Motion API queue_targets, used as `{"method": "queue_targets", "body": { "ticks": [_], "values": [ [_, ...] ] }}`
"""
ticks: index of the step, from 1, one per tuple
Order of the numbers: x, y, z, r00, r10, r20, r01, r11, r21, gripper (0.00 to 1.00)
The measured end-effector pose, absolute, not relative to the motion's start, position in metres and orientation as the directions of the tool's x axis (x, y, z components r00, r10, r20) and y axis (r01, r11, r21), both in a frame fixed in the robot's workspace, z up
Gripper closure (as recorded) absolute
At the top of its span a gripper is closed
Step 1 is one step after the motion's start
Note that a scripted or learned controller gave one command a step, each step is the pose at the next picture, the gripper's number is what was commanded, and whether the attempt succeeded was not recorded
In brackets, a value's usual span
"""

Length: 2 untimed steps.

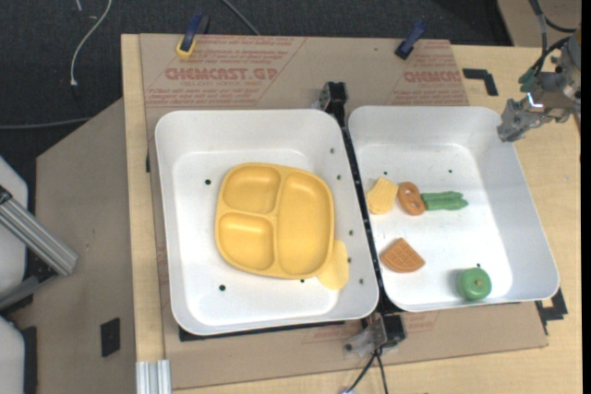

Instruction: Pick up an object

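The right bin [517,198] holds several small toy foods. A yellow wedge [380,196] lies beside an orange ring-shaped piece [410,199], which touches a green pickle-like piece [445,201]. An orange waffle-like slice [403,256] lies nearer the front, and a green apple [475,283] sits at the front right corner. My gripper [513,121] hangs at the far right, over the back right rim of that bin and well away from all the pieces. Nothing shows between its fingers.
The left bin [175,198] carries a yellow divided plate [274,220] with a small yellow piece [334,268] at its front right corner. Blue clamps [192,34] [411,40] grip the cardboard at the back. Cables run on the dark floor to the left.
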State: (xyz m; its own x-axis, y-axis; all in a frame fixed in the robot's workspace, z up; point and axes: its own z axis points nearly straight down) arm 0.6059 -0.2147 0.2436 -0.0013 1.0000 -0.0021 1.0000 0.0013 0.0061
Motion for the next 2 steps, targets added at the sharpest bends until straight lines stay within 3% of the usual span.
{"method": "queue_targets", "body": {
  "ticks": [1, 2],
  "values": [
    [0.607, -0.215, 0.283, -0.001, 1.0, -0.002, 1.0, 0.001, 0.005, 1.0],
    [0.617, -0.159, 0.286, -0.007, 1.0, 0.002, 1.0, 0.007, 0.001, 1.0]
  ]
}}
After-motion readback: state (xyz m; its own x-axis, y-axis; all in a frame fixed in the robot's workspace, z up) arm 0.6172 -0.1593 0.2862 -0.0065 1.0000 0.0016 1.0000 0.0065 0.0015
